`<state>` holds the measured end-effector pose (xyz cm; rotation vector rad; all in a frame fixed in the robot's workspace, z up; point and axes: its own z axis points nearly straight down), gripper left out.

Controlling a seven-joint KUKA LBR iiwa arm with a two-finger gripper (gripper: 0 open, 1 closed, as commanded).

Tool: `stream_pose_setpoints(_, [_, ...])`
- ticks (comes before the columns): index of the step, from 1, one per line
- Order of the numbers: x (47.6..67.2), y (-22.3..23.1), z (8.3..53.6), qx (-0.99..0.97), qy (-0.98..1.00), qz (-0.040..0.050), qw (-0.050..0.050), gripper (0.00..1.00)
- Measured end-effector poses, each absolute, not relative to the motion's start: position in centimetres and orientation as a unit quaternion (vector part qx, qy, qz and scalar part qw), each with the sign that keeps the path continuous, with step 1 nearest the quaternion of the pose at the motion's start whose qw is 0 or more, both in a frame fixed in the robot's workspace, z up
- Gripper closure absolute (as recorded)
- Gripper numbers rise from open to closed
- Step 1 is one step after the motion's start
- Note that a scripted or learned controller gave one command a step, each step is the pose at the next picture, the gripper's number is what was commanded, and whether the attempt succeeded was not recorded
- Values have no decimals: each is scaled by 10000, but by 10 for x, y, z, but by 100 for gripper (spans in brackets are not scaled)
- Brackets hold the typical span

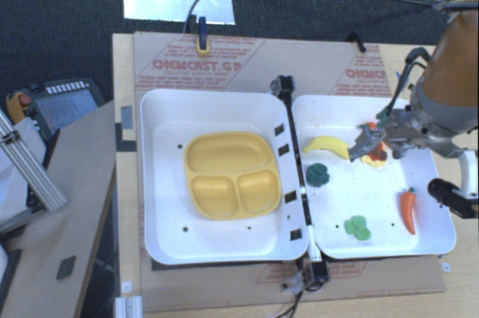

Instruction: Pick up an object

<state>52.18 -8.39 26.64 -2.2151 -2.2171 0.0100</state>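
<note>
Right now the gripper [370, 143] sits low in the right bin [430, 238], near its upper middle, directly over a small red-and-yellow toy [376, 156] that peeks out under the fingertips. Whether the fingers are spread or closed, cannot tell; the tips blur into the toy, and nothing is clearly pinched between them. Key relation: that toy lies right beneath and slightly right of the tips, so the coming move is probably a straight close-and-lift, not a sideways reach. The banana [327, 147] lies just left of the gripper, long axis running left-right, close enough to get bumped.

Right bin also holds a dark green leafy piece [319, 174] below the banana, a lighter green piece [358, 227] near the front edge, and a carrot [408, 211] at the right, long axis roughly front-to-back, well apart from the gripper.

Left bin [161, 234] holds one yellow divided tray [230, 174], three compartments, nothing visible in them.
</note>
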Motion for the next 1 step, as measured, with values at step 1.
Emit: stream_pose_setpoints(1, [524,-84,272,-7060,-7082,-7,-8,0])
